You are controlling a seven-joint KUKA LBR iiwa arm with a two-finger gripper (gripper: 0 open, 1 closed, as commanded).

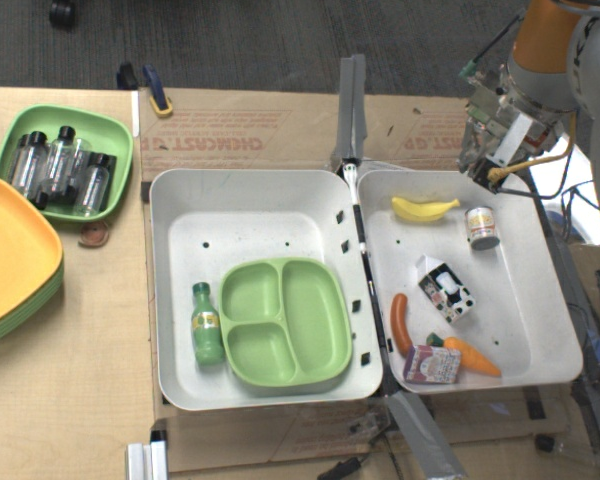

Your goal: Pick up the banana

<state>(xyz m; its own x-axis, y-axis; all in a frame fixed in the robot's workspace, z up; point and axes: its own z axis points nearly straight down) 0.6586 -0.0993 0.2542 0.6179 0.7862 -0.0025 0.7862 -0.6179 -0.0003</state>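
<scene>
**Gripper above the right bin's far corner, banana lying free**

Gripper [483,171] hangs over the far right corner of the right bin [540,268], at the end of the grey arm with its orange band [550,33]; cables and fittings crowd the wrist, and whether it is apart or together cannot be told from this angle. Nothing shows between its tips.

The banana [424,208] lies on the bin floor near the far wall, to the left of the gripper and apart from it, its curve opening upward in the view. Just to its right stands a small can [482,227] with a pale label. Toward the middle of the same bin lies a black-and-white carton [447,292], tilted. Along the near left side lies a red sausage-like piece [400,323], and beside it, at the near edge, a pink packet [433,365] touches an orange carrot [471,357].

The left bin [180,218] holds a green divided tray [283,320] and, just left of it, a green bottle [207,324].

Out on the bench [70,398], far left, a green dish [112,133] carries several dark-capped bottles [60,171], beside a stack of orange plates [10,258].
</scene>
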